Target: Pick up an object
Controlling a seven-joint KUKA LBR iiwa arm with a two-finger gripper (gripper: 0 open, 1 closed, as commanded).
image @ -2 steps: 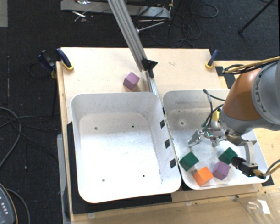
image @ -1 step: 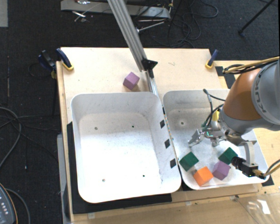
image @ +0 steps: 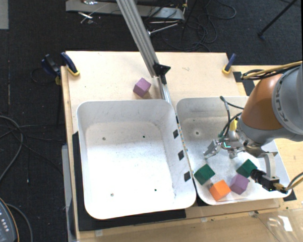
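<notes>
Gripper [image: 218, 147] over right bin [image: 200, 109], state impossible to tell. Two green blocks [image: 204, 173], orange block [image: 219, 189], purple block [image: 239, 184] inside, near front edge.

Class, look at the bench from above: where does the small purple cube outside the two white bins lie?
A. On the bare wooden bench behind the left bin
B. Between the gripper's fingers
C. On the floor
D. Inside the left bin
A: the small purple cube rests on the wooden bench, just beyond the back rim of the left white bin.
</notes>
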